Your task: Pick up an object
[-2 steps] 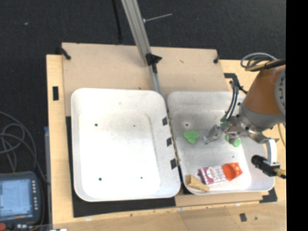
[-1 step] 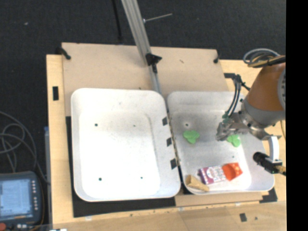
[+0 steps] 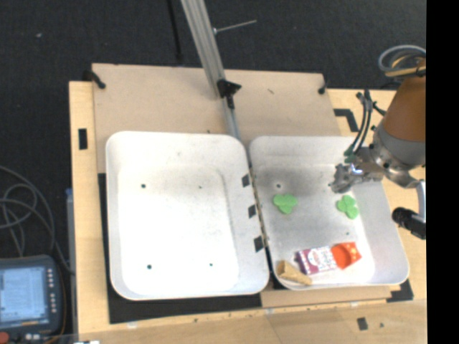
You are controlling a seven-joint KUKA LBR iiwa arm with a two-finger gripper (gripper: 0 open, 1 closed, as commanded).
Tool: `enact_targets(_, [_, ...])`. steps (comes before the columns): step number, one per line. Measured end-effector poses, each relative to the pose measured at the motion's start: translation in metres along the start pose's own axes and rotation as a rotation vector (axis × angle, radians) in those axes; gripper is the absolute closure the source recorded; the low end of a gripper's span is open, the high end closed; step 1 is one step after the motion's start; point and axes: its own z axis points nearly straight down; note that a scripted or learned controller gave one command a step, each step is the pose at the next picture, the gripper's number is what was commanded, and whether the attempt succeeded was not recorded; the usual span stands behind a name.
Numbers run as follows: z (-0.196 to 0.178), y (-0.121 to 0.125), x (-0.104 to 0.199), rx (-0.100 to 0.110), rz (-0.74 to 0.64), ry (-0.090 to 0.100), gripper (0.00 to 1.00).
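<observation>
I am positioning my pincer [image 3: 344, 180] over the right bin [image 3: 380, 264], near its far right portion. Whether the pincer is open or closed cannot be determined at this resolution; nothing is visible held in it.

Candidate objects, located relative to the pincer:

1. A green clover-shaped piece [image 3: 348, 206] is lying just below and nearest the pincer, on the bin floor, apart from it.
2. A second green piece [image 3: 285, 203] is lying to the pincer's left and slightly nearer the camera, toward the divider between the bins.
3. A small carton [image 3: 326, 258], purple and white with a red-orange end, is lying well below the pincer, near the bin's front edge.
4. A tan block [image 3: 294, 272] is resting just left of the carton, against the front rim.

The left bin [image 3: 122, 156] is sitting well to the pincer's left on the worktop [image 3: 165, 92].

Step in hand, as judged: I am in the approach phase, hovering before descent. No pickup is complete.

Next move, as judged: I am selecting the nearest green piece. This calls for a short shift toward the camera, centring over the piece, then a straight descent. The piece is flat and low, so the tips will need to reach close to the bin floor to catch its edges.
</observation>
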Motion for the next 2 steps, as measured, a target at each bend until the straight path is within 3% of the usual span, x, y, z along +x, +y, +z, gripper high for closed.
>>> enact_targets(1, [-0.011,0.001,-0.001,0.004,-0.001,0.002,1.0])
enact_targets(2, [-0.006,-0.006,0.055,0.007,-0.004,0.003,1.0])
